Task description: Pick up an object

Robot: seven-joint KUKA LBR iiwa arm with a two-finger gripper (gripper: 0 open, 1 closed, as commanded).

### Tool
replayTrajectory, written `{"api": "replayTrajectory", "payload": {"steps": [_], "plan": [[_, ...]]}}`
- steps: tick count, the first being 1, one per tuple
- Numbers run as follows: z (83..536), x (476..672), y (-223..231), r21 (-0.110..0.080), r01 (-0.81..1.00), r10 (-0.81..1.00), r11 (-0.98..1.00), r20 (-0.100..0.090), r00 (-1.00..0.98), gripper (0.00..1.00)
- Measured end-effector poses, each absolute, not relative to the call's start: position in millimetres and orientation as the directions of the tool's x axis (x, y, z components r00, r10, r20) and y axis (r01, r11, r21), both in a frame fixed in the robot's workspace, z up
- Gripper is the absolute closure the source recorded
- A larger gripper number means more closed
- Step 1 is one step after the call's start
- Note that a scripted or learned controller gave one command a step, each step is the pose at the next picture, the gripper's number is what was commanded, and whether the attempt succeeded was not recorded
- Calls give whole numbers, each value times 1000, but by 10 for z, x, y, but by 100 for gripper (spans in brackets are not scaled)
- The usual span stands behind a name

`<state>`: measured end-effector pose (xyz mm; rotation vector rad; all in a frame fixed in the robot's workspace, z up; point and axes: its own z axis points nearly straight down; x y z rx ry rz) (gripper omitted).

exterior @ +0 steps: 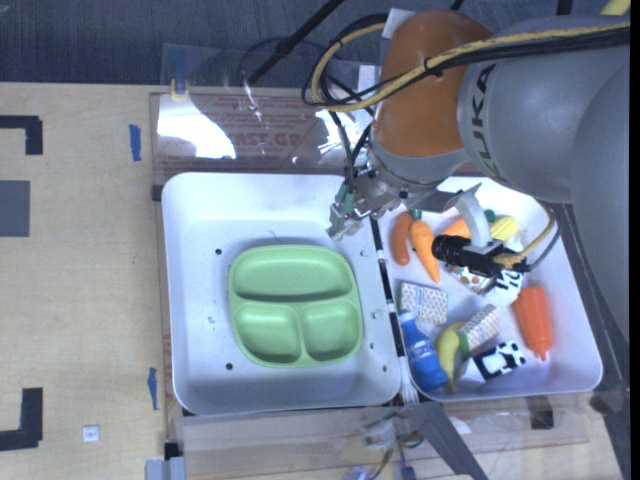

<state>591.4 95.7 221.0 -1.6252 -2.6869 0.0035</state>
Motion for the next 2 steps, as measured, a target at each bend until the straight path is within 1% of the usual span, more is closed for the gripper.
{"api": "replayTrajectory", "payload": {"steps": [1,2], "plan": [[2973,5569,1177,0,710,710,704,-1,-704,100],[3279,6089,1462,2,377,377,926,-3,-926,100]]}}
